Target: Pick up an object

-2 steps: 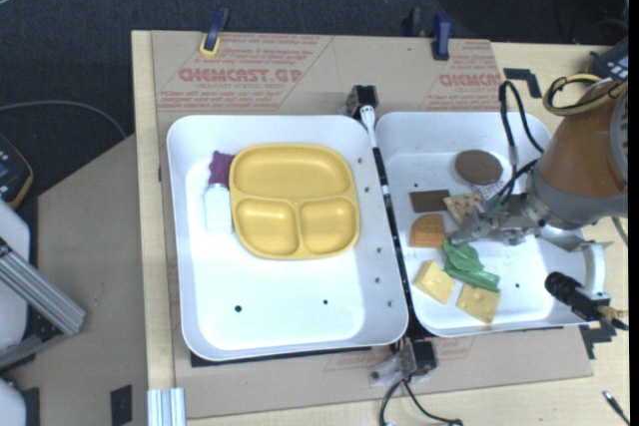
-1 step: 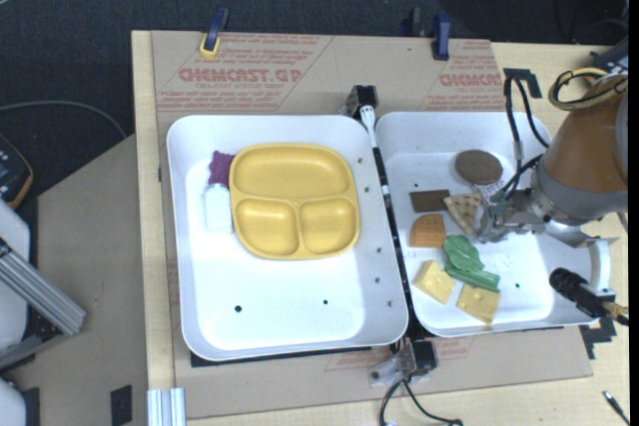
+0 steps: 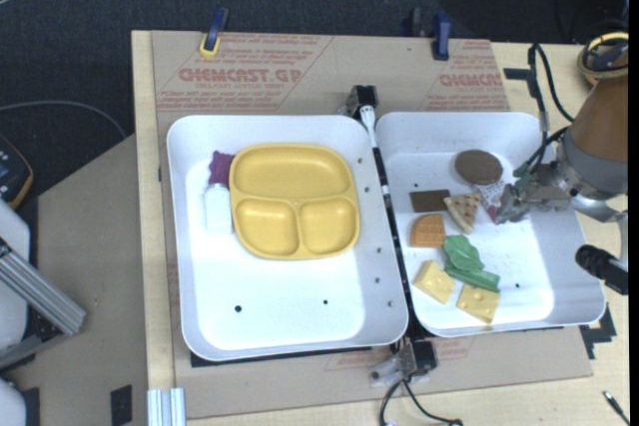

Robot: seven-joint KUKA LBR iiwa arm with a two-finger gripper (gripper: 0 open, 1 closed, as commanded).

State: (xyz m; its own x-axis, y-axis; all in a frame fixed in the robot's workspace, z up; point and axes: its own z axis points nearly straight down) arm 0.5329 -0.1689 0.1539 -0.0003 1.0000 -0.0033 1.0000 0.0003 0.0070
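The right bin (image 3: 544, 259) holds several toy foods. A round brown cookie (image 3: 478, 166) lies at the back, with a dark brown bar (image 3: 430, 200) to its left. A pizza slice (image 3: 463, 211) sits in the middle, an orange waffle piece (image 3: 427, 231) beside it, and a green leafy piece (image 3: 466, 261) below. Two yellow cheese blocks (image 3: 435, 281) (image 3: 478, 301) rest near the front. My gripper (image 3: 511, 202) reaches in from the right, low over the bin, just right of the pizza slice and below the cookie. A small reddish item (image 3: 489, 206) lies right at its tip.
The left bin (image 3: 290, 304) carries a yellow divided plate (image 3: 295, 199) and a white bottle with a purple cap (image 3: 217, 192) along the plate's left side. The grey arm with its orange band (image 3: 604, 130) hangs over the right bin's right edge. Cables (image 3: 544, 95) run at the back right.
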